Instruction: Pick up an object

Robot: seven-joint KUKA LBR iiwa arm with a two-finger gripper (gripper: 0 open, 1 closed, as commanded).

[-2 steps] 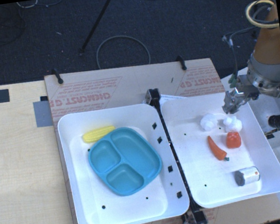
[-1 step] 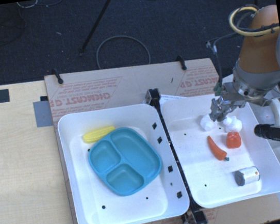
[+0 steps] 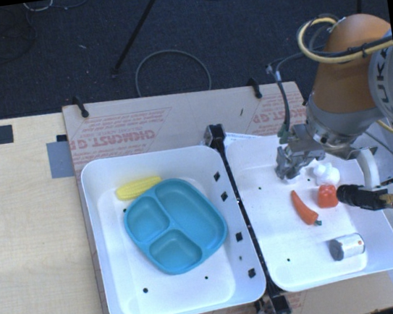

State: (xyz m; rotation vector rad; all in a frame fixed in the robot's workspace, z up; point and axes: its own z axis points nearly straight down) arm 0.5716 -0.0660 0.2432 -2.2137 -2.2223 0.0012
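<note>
**Objects wait in the right bin under your arm**

Objects lie in your right bin [image 3: 387,256]: an orange carrot [image 3: 304,207], a red block [image 3: 327,196], a small white piece [image 3: 325,172] and a grey-and-white cylinder [image 3: 347,246]. Your gripper [image 3: 290,163] hangs over that bin's upper part, just beside the white piece. The left bin [image 3: 121,288] holds a blue divided plate [image 3: 174,224] touching a yellow corn cob [image 3: 137,188].

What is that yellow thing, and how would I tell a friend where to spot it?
Start at the left white bin, which holds a blue divided plate. Just beyond the plate's upper left edge lies a yellow corn cob, near the bin's far wall. It is the one yellow thing in either bin; the right bin's small pieces are orange, red and grey.
</note>
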